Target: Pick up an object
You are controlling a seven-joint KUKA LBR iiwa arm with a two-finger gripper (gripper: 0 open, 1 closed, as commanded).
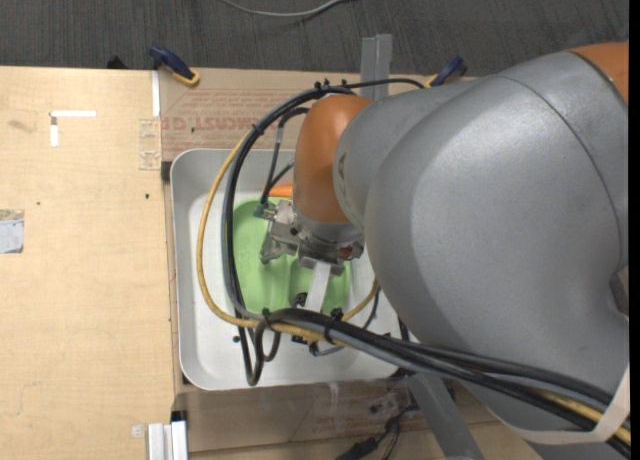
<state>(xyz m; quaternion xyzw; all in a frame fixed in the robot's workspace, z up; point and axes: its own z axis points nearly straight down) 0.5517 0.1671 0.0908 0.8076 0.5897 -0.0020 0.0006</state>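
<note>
Cables (300,323) come first, at the near edge of the view: a bundle of black hoses with one yellow line looping round the wrist and sagging over the white bin (195,278). One bin shows here, a shallow white tray. Just beyond the cables, the gripper (312,283) hangs low inside the bin, directly over a bright green object (250,248) that lies on the bin floor. Pale fingers (318,288) point down at the green surface, yet the wrist and hoses cover their tips, so I cannot tell how far apart they stand or whether anything sits between them. Nothing in the view proves a hold.

Judging from this, the step in hand is the descent and close on the green object. To do it well, the fingers should straddle a graspable edge or fold of the green piece rather than press on its flat middle, close fully before any lift, and rise straight up so the hoses do not drag it aside.

Farther back, a small orange object (281,190) peeks out beside the arm's orange band (320,158), touching or close to the green one. Count: one green object, one orange object visible. Beyond the bin, two blue clamps (172,61) grip the bench edge, and one grey cord (330,3) runs across the dark floor.
</note>
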